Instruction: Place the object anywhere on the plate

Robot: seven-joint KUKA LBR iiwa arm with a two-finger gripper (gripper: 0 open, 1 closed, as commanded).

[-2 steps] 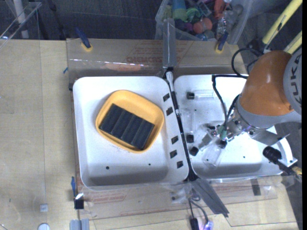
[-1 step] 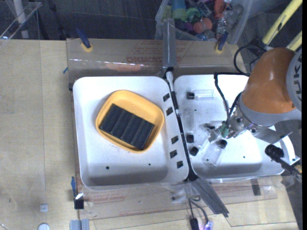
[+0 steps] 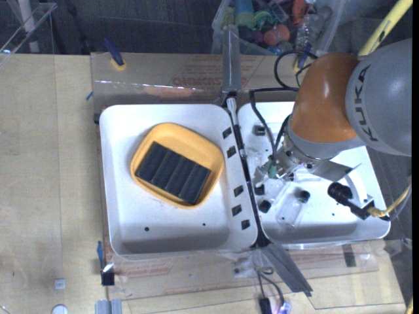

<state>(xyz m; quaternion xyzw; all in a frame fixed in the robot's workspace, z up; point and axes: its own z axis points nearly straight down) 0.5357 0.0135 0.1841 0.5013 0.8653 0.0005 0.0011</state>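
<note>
A yellow square plate point(image 3: 149, 142) lies tilted in the left white bin point(image 3: 124, 227). A black ribbed rectangular object point(image 3: 173, 171) rests flat on the plate, filling most of it. My gripper point(image 3: 275, 170) hangs low over the left part of the right bin point(image 3: 327, 222), just right of the divider, under the orange wrist band. A small green bit point(image 3: 266, 171) shows beside the gripper; whether it is held I cannot tell. The arm hides much of the right bin's floor.
The divider point(image 3: 237, 169) between the bins bears several black marks. A clear tub of colourful toys point(image 3: 275, 12) stands behind the bins. A blue clamp point(image 3: 116, 60) sits at the back left of the bench.
</note>
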